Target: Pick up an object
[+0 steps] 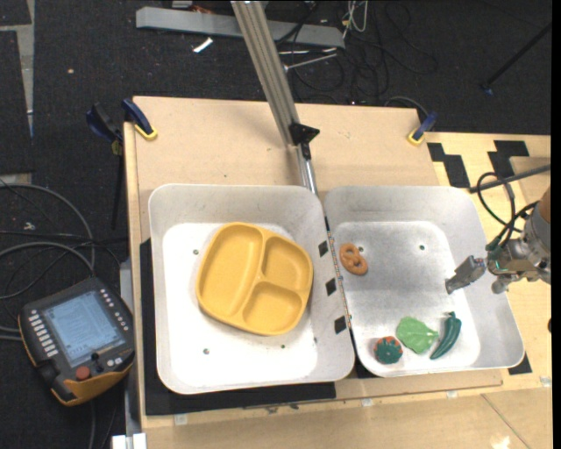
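Gripper (pixel 478 274) hung spread and empty over the right bin's (pixel 394 206) right side; the green pepper (pixel 447 335) lay just nearer, the pretzel (pixel 353 259) well left.

A tan wooden bench (pixel 228 140) is standing on dark carpet (pixel 61 167), which is showing above and left of it. Blue and yellow clamps (pixel 138 118) are gripping the bench's far corners, the second one (pixel 421 129) on the right. A grey metal pole (pixel 272 74) is slanting down over the bench's far edge from a flat grey base (pixel 237 24). Black cables (pixel 44 241) are snaking across the carpet left of the bench, leading toward a control pendant (pixel 77 338) that is lying by its near left corner. Black and tan stepped markings (pixel 491 158) are showing at the bench's right.
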Controlling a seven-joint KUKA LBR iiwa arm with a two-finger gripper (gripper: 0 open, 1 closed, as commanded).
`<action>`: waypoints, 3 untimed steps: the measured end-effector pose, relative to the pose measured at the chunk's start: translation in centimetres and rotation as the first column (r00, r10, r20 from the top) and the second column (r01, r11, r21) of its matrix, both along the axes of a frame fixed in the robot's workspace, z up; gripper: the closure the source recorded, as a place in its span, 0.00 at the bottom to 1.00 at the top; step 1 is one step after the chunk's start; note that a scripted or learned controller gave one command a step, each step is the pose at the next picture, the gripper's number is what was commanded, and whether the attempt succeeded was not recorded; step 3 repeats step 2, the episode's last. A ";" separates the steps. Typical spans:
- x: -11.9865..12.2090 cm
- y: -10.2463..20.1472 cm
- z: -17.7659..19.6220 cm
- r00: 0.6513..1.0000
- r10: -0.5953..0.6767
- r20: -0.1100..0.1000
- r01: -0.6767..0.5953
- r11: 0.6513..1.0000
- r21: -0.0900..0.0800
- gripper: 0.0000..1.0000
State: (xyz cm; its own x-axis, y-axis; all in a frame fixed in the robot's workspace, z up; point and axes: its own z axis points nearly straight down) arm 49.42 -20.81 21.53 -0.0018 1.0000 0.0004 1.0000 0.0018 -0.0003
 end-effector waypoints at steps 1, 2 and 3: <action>0.0 0.0 0.0 1.000 -0.001 0.000 0.001 1.000 0.000 0.00; 0.5 0.3 -4.5 1.000 -0.001 -0.004 0.001 1.000 0.001 0.00; 0.5 0.3 -4.5 1.000 -0.001 -0.004 0.001 1.000 0.001 0.00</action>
